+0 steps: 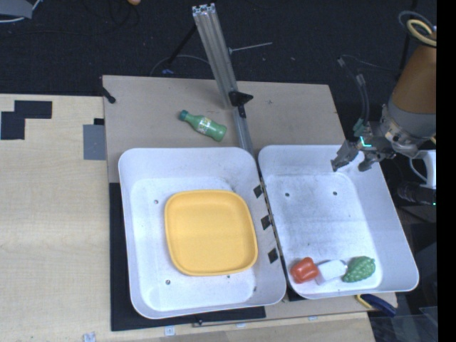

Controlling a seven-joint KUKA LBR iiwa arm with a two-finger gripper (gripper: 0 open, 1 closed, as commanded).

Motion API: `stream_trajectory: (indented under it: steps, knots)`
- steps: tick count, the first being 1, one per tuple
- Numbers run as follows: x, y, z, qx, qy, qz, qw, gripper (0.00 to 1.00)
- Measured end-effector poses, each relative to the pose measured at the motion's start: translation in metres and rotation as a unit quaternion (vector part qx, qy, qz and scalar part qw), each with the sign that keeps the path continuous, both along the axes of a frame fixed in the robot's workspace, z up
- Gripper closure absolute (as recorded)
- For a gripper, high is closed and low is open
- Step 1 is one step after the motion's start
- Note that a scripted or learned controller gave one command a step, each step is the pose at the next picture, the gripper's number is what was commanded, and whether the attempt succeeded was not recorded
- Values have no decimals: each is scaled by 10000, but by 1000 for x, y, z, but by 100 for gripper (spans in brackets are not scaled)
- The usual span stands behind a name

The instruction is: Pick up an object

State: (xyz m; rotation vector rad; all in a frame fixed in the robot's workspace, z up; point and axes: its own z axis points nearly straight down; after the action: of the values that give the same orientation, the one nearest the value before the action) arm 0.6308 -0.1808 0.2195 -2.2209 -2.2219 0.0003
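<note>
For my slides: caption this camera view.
End effector above right bin; yellow plate in left bin.

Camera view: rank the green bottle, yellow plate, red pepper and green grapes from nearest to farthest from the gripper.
From the gripper, at the right bin's far edge:
1. Green grapes, right bin's near corner.
2. Red pepper, same corner, further left; close to the grapes' distance.
3. Green bottle, on the bench behind the left bin; nearly ties with the yellow plate, left bin.

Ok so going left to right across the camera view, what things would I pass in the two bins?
yellow plate in the left bin → red pepper → small white piece → green bumpy toy, these three along the near wall of the right bin. The gripper hangs above that bin's far right corner.
</note>
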Motion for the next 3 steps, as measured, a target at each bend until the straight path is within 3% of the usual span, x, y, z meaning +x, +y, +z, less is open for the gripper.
stream_trajectory:
  steps: [1, 3]
  knots:
    - [0, 0, 0, 0, 0, 0, 10000, 0]
    - [1, -2, -89, 5, 19, 7, 10000, 0]
